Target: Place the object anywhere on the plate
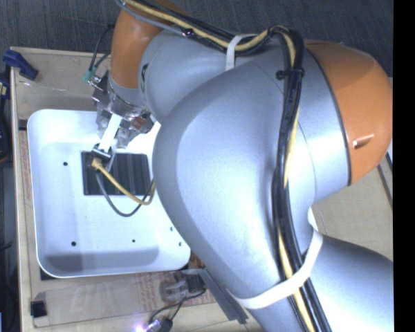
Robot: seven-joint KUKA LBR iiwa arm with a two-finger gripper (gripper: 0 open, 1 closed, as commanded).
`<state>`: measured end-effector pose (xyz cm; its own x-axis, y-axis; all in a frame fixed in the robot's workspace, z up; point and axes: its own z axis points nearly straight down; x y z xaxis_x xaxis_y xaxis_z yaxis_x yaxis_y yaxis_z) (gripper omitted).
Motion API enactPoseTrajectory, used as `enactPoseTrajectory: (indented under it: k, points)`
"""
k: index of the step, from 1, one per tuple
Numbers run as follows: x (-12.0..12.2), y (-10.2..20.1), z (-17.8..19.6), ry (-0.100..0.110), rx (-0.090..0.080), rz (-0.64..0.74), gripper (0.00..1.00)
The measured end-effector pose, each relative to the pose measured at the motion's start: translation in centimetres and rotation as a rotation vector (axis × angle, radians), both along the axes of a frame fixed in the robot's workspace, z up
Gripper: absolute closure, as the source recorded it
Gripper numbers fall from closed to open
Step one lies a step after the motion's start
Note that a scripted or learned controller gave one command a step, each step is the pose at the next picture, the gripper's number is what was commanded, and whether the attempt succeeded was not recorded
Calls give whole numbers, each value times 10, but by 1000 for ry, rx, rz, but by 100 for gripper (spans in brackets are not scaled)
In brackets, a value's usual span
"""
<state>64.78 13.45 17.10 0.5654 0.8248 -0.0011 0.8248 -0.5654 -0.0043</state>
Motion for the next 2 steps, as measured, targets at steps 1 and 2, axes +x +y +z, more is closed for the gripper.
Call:
enactPoseTrajectory:
  k: [1, 2]
  points:
    - [8, 66, 50, -2, 1, 508, 100]
    - [7, 70, 59, 1, 5, 519, 100]
